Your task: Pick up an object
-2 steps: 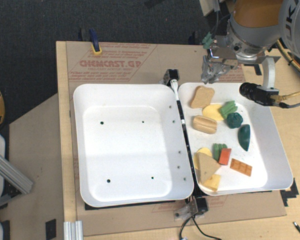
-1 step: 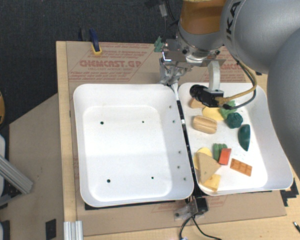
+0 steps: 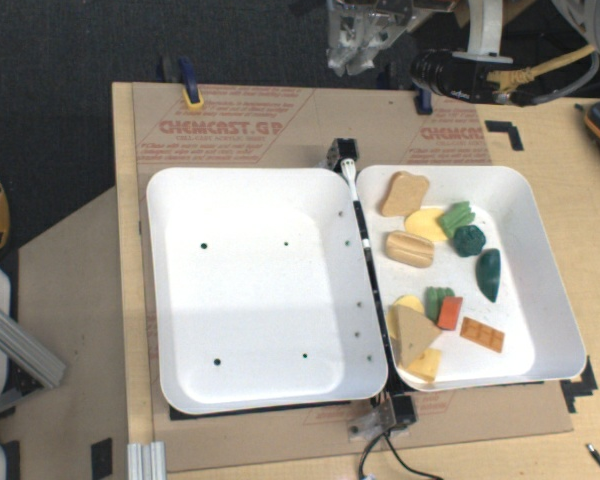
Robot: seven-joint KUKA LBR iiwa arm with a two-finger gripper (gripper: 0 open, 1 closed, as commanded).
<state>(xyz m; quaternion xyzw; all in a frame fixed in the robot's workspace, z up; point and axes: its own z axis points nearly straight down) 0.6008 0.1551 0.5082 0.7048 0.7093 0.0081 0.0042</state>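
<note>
**Ana:** Cardboard covers the tabletop [image 3: 280, 118], with red lettering printed across its far end and dark carpet beyond it. What sits on it?

**Ben:** Two shallow white bins side by side. Biggest first: the left bin [image 3: 180, 298], bare white apart from four small dark dots. The right bin [image 3: 540, 268] carries all the toy food.

**Ana:** Lay the pieces out by the clock, taking the right bin as the face.

**Ben:** At twelve, a tan bread slice [image 3: 405, 194]. Near the centre, a bread roll [image 3: 409, 249] touching a yellow piece [image 3: 430, 223]. Around two, a light green vegetable [image 3: 456, 214] over a dark green lump [image 3: 469, 240]; at three, a dark green pod [image 3: 489, 273]. At five, an orange waffle [image 3: 481, 335]. Around seven, a tan wedge [image 3: 413, 332] overlapping a yellow cheese piece [image 3: 425, 364], with a small red and green piece [image 3: 444, 307] just beside it.

**Ana:** And the gripper?

**Ben:** The gripper [image 3: 356, 43] hangs at twelve, well beyond both bins, over the carpet. Nothing shows between its fingers; I cannot tell how far they are parted.
</note>
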